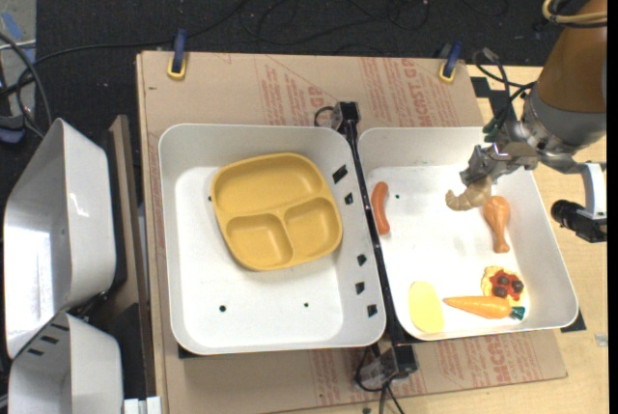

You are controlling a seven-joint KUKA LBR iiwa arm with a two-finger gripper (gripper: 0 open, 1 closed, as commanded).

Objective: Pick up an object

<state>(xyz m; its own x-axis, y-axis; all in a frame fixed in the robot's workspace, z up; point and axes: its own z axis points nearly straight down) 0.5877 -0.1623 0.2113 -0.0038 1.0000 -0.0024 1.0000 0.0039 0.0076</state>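
Observation:
In the right bin (454,147), my gripper (480,173) hangs over the upper right part. Directly under its tip lies or hangs a small tan lump (464,201); I cannot tell whether it is touching the gripper. An orange-brown toy drumstick (498,221) lies just right of the lump. A red-orange sausage (380,207) lies by the bin's left wall. Along the front edge sit a pale yellow oval piece (425,306), a carrot (476,307) and a yellow piece topped with red bits (503,283).
The left bin (183,238) holds a yellow divided plate (278,209). A black divider (359,209) runs between the bins. The grey arm with its orange band (577,65) comes in from the right above the right bin's far corner. White containers (53,229) stand off the bench's left side.

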